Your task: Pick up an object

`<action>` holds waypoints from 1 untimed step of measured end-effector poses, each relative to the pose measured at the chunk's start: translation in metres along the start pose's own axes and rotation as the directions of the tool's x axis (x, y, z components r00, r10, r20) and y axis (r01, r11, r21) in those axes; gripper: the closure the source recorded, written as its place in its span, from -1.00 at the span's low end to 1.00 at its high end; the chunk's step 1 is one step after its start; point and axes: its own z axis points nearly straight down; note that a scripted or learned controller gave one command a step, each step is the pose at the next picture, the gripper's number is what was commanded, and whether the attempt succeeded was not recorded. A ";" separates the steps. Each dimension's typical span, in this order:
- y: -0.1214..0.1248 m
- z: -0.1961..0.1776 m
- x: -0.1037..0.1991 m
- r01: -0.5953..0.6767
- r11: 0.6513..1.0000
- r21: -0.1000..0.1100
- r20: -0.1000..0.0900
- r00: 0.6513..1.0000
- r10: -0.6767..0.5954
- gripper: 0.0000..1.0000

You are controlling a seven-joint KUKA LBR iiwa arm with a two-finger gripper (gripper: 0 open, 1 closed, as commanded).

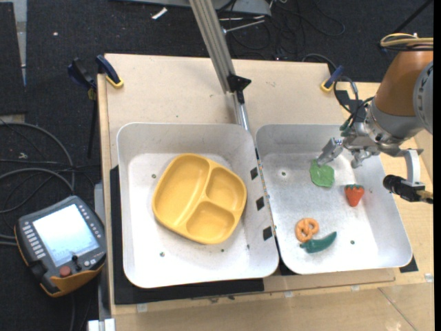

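The gripper [345, 152] is hanging over the far part of the right bin [386, 254], its two pale metal fingers [330, 150] spreading apart and pinching nothing. The left finger's tip is sitting just above the far edge of a flat, rounded green piece [322, 174]; whether it is touching cannot be told. To the right of that green piece, a small red strawberry [353, 194] with a green cap is lying on the smooth white floor of the bin. Nearer the front, an orange pretzel [306, 227] with a twisted, looped shape is resting against a dark green pepper [319, 243], long and curved. Behind the gripper, the arm [403, 92] is showing its broad orange band and grey casing. The left bin [138, 254] is bearing a glossy yellow plastic plate [200, 198] with rounded corners, divided into three compartments.
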 end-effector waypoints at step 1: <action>0.000 0.054 0.001 -0.001 1.000 0.000 0.001 1.000 0.001 -1.00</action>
